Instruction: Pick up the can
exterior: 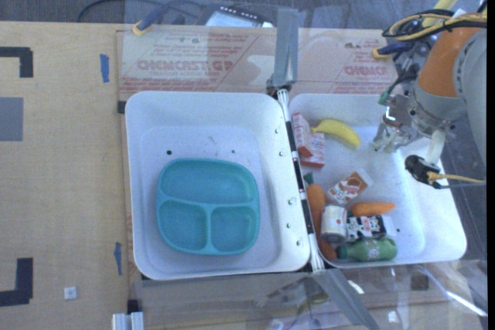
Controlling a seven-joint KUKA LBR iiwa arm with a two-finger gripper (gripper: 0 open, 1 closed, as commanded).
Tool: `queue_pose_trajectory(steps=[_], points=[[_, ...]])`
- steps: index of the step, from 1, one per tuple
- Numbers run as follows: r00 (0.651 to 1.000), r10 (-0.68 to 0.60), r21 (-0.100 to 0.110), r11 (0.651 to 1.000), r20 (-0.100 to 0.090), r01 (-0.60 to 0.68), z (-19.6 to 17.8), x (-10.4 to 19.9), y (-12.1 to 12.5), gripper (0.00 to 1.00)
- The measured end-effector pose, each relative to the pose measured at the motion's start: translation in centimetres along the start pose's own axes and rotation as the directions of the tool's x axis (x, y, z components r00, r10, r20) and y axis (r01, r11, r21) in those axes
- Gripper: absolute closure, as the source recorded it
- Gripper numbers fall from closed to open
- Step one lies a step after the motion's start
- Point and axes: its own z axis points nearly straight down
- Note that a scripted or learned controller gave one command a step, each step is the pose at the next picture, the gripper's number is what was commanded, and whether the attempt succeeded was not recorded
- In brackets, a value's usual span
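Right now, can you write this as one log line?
tool: over right bin, far side | can: near side, not held

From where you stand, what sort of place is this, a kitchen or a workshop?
Most likely a robot test lab, not a kitchen. A grey and orange arm reaches over two white bins, toy food such as a banana lies in one, and cables trail across the bench.

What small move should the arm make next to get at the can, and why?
Probably shift the gripper toward the near left of the right bin, until it is above the can. It now hangs by the bin's far right part, close to the banana, well apart from the can, which is crowded by carrots and a green bottle.
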Motion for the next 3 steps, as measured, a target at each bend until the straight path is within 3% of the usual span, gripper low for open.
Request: queue_pose_trajectory(steps=[1, 2, 3], points=[[0.999, -0.051, 0.004, 0.999, -0.001, 0.051, -1.0, -3.4, -1.9, 1.00], [0.998, -0.064, 0.009, 0.998, -0.017, 0.064, -0.9, -2.0, -2.0, 0.00], [0.998, -0.066, 0.000, 0.998, -0.003, 0.066, -0.1, 6.1, -5.7, 0.00]])
